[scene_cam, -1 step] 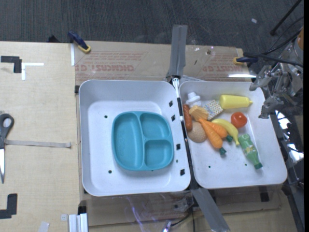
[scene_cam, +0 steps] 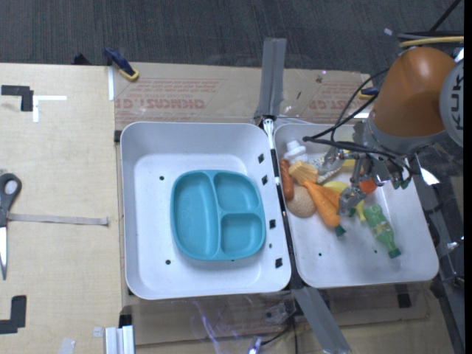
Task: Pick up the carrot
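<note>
The carrot [scene_cam: 321, 200] lies in the right bin [scene_cam: 354, 265], orange, slanting down to the right, with a small green stub at its lower end. My gripper [scene_cam: 357, 191] hangs low over the bin just right of the carrot's lower half, under the orange wrist band [scene_cam: 417, 91]. Cables and the wrist hide much of the gripper. A small red-orange piece [scene_cam: 367, 186] shows at the gripper, and I cannot tell what it is. The carrot rests on the bin floor, apart from the gripper.
Around the carrot lie a round bread roll [scene_cam: 301, 205], a brown sausage-like piece [scene_cam: 286, 180], a yellow item [scene_cam: 304, 172], a white bottle [scene_cam: 295, 150] and a green bottle [scene_cam: 380, 228]. The left bin [scene_cam: 134, 198] holds a blue divided plate [scene_cam: 219, 214]. Scissors [scene_cam: 6, 198] lie far left.
</note>
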You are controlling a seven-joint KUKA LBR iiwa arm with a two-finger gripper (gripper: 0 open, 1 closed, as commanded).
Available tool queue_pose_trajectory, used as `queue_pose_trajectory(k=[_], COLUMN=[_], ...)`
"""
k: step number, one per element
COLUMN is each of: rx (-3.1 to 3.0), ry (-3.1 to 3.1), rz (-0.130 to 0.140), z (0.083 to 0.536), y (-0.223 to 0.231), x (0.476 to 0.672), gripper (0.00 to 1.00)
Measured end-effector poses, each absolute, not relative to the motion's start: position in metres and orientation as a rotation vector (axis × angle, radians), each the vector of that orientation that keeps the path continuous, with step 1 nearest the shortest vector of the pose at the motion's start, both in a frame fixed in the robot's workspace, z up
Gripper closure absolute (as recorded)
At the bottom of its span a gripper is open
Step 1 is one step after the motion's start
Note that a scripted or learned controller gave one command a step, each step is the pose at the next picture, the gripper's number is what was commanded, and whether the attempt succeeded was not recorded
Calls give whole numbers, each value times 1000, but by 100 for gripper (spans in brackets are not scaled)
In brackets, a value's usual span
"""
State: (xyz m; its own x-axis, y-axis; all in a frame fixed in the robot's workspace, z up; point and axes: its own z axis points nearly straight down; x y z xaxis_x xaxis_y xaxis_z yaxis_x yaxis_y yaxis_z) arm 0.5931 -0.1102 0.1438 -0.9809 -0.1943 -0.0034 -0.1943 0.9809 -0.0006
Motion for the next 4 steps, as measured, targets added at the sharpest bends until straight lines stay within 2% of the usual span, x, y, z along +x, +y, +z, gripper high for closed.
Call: queue_pose_trajectory(k=[1, 2, 3, 4], rx=[-90, 161, 154, 242], ry=[3137, 3132, 3126, 3126], rz=[-1, -1, -3, 0], z=[93, 94, 104, 193], y=[-98, -125, -124, -72], x=[547, 529, 531, 585], gripper=[0, 0, 100, 100])
